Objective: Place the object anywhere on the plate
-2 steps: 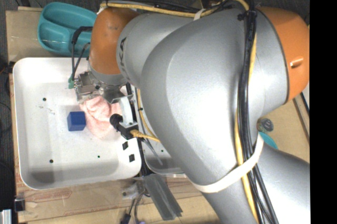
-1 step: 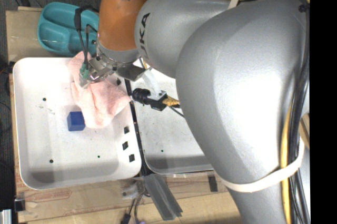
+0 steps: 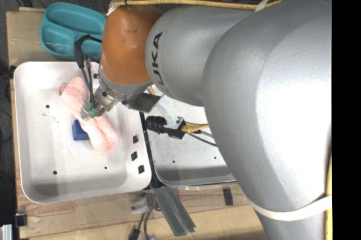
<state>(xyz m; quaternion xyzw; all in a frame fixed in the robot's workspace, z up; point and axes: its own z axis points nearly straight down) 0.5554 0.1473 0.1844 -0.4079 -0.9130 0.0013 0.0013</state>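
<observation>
We see the claw [image 3: 89, 113] (fingers too small to judge) over a pink cloth [image 3: 93, 114], a blue block [image 3: 79, 131] at its seven o'clock.

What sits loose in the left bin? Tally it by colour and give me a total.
Pink: 1, a pink cloth lying in the left bin
Blue: 1, a small blue block against the cloth's left edge
Total: 2
</observation>
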